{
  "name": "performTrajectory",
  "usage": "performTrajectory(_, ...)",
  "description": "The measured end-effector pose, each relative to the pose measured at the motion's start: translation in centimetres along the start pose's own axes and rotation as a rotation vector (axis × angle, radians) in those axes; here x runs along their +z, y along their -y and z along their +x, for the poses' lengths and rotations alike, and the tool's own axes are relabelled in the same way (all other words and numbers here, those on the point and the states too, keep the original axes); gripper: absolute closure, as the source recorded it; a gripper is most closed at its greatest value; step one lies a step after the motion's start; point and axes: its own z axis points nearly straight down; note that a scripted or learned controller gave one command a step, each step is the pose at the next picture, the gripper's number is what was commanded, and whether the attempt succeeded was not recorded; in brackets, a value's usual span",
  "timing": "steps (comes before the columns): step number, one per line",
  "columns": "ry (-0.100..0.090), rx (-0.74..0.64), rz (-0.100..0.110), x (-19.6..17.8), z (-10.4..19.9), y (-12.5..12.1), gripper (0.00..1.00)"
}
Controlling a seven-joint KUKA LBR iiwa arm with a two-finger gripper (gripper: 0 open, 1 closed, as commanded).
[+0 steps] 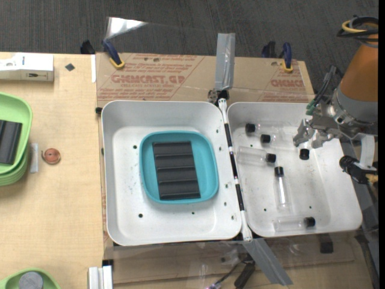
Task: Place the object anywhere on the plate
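A teal plate (148, 167) lies in the left white bin (120, 215), and a black ridged block (175, 168) rests on its middle. Several clear plastic tubes with black caps lie scattered in the right bin (337, 209): one (280, 188) near the centre, one (254, 156) to its left, one (295, 223) by the front wall. A lone black cap (304, 154) sits just below my gripper (309, 138). The gripper hovers over the right bin's upper right part, open, with nothing between its fingers.
Two more black caps (250, 127) (264, 138) lie at the back of the right bin. The bins share a raised middle wall (230, 161). A green tray (12, 140) stands at the far left of the wooden bench, and clamps hold cardboard (156, 77) behind the bins.
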Motion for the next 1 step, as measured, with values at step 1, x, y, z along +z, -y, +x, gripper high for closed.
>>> performTrajectory(1, 0.0, 0.0, 0.0, -0.01, 0.0, -0.01, 0.0)
